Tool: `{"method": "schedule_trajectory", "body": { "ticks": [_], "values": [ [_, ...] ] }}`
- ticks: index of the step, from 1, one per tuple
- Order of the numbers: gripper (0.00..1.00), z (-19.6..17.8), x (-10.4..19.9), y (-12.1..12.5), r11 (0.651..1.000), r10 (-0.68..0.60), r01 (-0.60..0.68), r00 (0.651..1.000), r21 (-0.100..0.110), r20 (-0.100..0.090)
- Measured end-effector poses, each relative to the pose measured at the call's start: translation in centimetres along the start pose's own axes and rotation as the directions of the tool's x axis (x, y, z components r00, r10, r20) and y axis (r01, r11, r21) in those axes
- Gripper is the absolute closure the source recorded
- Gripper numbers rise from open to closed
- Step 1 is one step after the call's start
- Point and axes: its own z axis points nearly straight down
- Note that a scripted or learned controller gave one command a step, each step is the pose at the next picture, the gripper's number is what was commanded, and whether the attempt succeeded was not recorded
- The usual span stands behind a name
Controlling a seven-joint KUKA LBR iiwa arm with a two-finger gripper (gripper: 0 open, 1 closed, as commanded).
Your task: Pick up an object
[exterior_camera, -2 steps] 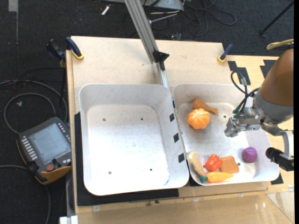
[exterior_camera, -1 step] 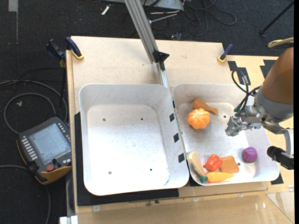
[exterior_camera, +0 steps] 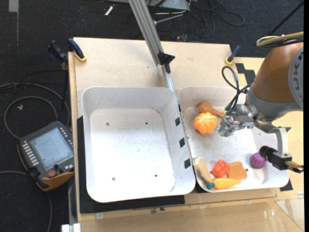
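Note:
In the right bin (exterior_camera: 270, 180) lie an orange pumpkin (exterior_camera: 205, 123), a carrot-like orange piece (exterior_camera: 210, 108) just behind it, a red pepper (exterior_camera: 220, 168), an orange block (exterior_camera: 237, 170), a small carrot (exterior_camera: 226, 183), a pale beige piece (exterior_camera: 203, 168) and a purple ball (exterior_camera: 257, 160). My gripper (exterior_camera: 227, 129) hangs low over the bin, just right of the pumpkin. Nothing shows between its fingers from this angle.
The left bin (exterior_camera: 96, 182) stands beside the right one, and a slanted metal pole (exterior_camera: 147, 25) rises behind them. Yellow clamps (exterior_camera: 79, 57) hold the bench corners. A teach pendant (exterior_camera: 46, 151) lies on the floor at left.

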Motion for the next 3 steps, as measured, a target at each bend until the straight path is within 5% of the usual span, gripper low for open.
{"method": "schedule_trajectory", "body": {
  "ticks": [3],
  "values": [
    [1.0, -0.4, 17.1, 3.1, 1.0, 0.0, 0.0, 1.0, 0.002, -0.001]
  ]
}}
